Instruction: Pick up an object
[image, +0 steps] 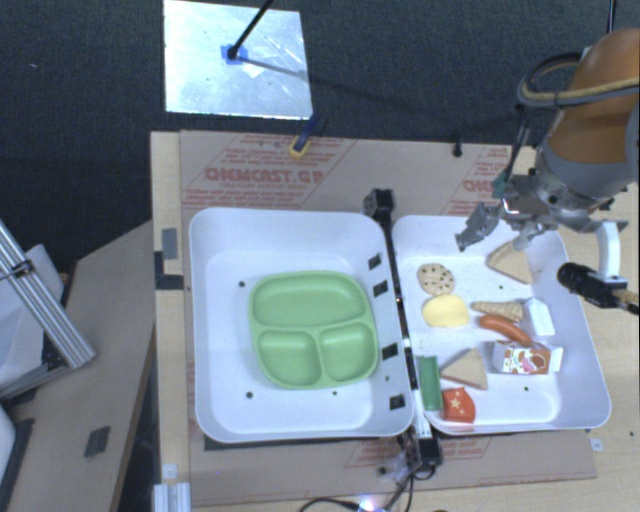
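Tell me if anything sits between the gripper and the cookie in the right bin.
Nothing visible does. The gripper hovers over the far part of the right bin, and the cookie lies to the view's left of it and nearer the camera, with bare bin floor between. The toast slice lies off that line.

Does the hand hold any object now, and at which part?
Nothing is held. The hand hangs open above the right bin, its fingers apart, near the toast.
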